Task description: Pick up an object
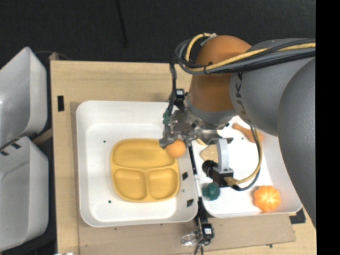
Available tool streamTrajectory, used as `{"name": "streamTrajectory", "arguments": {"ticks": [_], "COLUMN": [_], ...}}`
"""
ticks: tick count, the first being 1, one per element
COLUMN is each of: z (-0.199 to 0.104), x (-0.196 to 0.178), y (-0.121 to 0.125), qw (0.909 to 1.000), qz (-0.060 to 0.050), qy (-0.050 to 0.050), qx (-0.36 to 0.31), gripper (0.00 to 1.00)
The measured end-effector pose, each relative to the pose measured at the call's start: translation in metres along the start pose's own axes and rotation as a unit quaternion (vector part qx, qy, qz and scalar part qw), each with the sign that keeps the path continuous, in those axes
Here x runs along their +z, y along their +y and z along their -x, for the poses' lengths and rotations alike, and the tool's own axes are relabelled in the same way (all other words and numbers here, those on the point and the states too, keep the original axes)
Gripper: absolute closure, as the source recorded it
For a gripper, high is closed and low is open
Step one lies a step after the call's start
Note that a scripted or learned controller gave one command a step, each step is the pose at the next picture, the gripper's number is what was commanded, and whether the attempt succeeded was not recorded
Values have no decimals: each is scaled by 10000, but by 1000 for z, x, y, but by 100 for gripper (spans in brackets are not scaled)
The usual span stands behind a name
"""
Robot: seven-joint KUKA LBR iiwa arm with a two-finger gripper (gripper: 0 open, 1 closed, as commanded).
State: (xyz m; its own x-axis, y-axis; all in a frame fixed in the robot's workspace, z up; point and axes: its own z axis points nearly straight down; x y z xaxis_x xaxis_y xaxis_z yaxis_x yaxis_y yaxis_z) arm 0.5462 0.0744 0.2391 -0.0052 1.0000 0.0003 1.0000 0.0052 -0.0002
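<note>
A: Start with the big things. What lies where?

B: The grey arm (276, 84) comes in from three o'clock and covers much of the right bin (239, 209). The tabletop (106, 70) carries both bins. The left bin (90, 142) holds a yellow divided tray (143, 169) near its middle.

A: And the gripper?

B: The gripper (172, 137) hangs over the left bin's right side, at about two o'clock from the tray. A small orange ball (175, 149) sits just under it, touching the tray's upper right corner. I cannot tell how the gripper stands, nor whether the ball is in it or merely below it.

A: What else is there to pick?

B: In the right bin, a ridged orange fruit (266, 198) at five o'clock, a small dark green thing (212, 192) near the wall between the bins, and an orange piece (247, 132) half hidden by the arm.

A: What could go wrong?

B: The ball is round and smooth, I judge, so an off-centre squeeze could squirt it out sideways. It also rests against the tray's rim, so a finger may land on the rim, tip or drag the tray, and close on nothing. A cable (249, 177) loops low over the right bin and might snag something when lifting.
</note>
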Motion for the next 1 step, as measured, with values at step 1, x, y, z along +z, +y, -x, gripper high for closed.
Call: {"name": "streamTrajectory", "arguments": {"ticks": [1], "z": [2], "x": [0], "y": [1], "qw": [10000], "qz": [7], "qy": [0], "qx": [21], "gripper": [0]}}
